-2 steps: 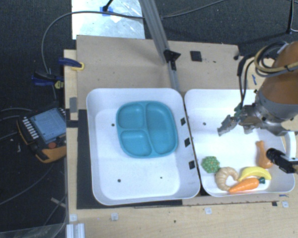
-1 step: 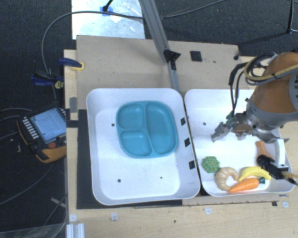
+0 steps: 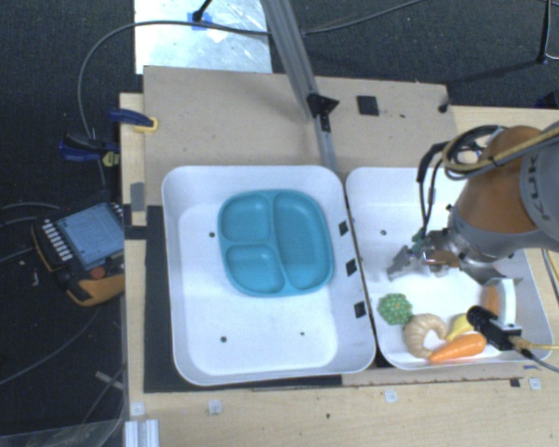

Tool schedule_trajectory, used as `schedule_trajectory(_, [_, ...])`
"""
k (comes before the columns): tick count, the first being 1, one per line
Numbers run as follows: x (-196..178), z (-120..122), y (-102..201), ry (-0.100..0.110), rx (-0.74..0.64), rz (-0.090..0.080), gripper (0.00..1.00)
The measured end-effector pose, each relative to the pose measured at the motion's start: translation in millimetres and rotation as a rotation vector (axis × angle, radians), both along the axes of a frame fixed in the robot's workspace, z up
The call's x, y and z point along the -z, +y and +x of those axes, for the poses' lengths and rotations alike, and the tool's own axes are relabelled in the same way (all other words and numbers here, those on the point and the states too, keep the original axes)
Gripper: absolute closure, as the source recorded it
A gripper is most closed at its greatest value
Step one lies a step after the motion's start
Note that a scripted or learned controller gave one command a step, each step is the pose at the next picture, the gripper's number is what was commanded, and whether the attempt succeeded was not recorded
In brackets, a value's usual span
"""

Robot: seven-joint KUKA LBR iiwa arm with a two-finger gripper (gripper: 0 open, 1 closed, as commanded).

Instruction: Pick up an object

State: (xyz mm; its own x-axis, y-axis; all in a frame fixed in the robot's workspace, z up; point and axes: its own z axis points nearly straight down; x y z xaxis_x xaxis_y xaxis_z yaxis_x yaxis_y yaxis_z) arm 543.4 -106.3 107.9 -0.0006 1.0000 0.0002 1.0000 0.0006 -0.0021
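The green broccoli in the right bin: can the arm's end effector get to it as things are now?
Probably yes. The broccoli lies uncovered just below the end effector, with bare bin floor between them. The croissant sits close beside it and might be bumped.

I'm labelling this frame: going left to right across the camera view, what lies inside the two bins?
Blue divided plate → green broccoli-like piece → beige croissant → orange carrot.
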Motion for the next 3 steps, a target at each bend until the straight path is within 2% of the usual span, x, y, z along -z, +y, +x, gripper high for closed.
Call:
schedule_trajectory(1, [21,2,0,-0.006,-0.001,0.0,0.0])
schedule_trajectory(2, [9,4,0,-0.013,-0.001,-0.002,1.0])
schedule_trajectory(3, [-39,14,2,-0.007,-0.004,-0.001,1.0])
